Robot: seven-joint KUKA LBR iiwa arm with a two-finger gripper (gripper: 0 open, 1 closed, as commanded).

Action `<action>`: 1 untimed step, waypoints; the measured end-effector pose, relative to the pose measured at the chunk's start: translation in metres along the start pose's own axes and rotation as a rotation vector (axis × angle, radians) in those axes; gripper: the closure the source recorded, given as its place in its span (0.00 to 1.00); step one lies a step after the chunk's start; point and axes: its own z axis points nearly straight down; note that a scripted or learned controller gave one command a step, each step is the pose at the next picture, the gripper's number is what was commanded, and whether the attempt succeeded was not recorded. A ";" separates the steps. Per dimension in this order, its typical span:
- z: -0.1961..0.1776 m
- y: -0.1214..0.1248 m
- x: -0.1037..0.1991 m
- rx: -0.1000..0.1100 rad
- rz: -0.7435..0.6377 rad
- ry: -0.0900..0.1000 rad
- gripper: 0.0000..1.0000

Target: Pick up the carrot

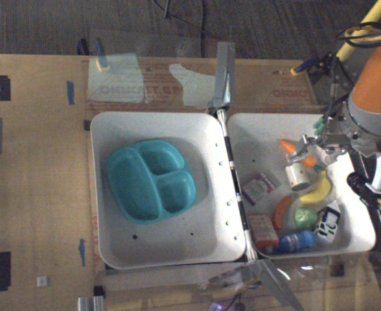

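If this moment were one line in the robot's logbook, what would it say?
hand: low over right bin, at carrot | carrot: in bin | teal tray: left bin

The carrot (293,149) is partly covered by the gripper (305,153), so only its orange ends are seen. The arm (372,96) is cut off by the right edge. The orange piece (282,211) is half hidden under the green ball (304,217).

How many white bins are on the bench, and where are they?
2. The left bin holds a teal divided plate. The right bin sits right beside it, holding the small items, with the gripper above it.
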 end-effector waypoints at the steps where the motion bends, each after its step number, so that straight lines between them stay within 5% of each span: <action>1: 0.057 0.051 -0.055 -0.005 0.071 -0.003 0.00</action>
